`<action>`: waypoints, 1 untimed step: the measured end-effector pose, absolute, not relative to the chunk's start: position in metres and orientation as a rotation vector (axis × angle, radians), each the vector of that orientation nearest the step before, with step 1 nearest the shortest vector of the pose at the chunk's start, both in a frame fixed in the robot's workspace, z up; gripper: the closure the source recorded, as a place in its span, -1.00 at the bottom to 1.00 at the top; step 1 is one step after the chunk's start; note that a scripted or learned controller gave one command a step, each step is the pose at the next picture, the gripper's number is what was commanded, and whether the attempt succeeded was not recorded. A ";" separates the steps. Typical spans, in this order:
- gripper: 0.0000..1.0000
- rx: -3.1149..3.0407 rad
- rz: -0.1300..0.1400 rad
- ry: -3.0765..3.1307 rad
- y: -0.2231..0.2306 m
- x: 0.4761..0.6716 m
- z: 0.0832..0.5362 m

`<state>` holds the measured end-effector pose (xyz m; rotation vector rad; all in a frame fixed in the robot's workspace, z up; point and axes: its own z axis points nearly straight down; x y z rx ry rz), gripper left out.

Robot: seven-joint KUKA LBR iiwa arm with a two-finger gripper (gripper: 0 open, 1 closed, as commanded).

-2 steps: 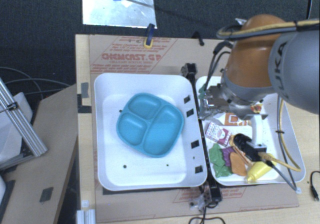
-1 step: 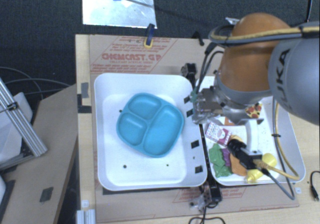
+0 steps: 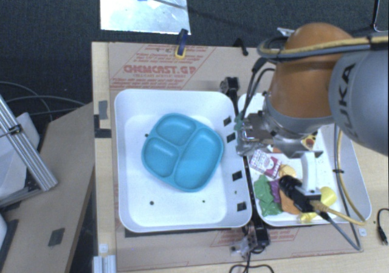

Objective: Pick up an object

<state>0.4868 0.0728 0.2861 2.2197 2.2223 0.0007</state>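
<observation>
Camera view has the gripper (image 3: 255, 137) low at the inner edge of the right bin (image 3: 354, 174), tucked beneath the bulky orange-banded wrist, which covers it so far that I cannot tell whether the claw is open, closed or gripping anything. Its place makes sense for the task, since the small loose things are heaped in this bin just beside and below it. Nearest is a white packet (image 3: 263, 162) with red and purple print, the print too small to read. Below that is a crumpled green piece (image 3: 265, 191), and a yellow piece (image 3: 328, 194) lies toward the bin's near corner. Any of these could be the object to lift, and the packet seems the likeliest, being closest to the claw. The left bin (image 3: 134, 205) holds a blue divided plate (image 3: 182, 151) lying flat, well apart from the gripper and, I judge, too broad and shallow for an easy pinch. Both bins rest on a brown paper-faced sheet (image 3: 200, 62), probably there to give a level base. It carries red lettering that reads "CHEMCAST GP" (image 3: 158, 70), with finer lines under it that cannot be made out. The grey arm link (image 3: 358, 101) bears part of the maker's name, ending in "KA".
</observation>
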 end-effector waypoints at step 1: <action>1.00 2.220 0.001 2.222 0.075 0.487 0.279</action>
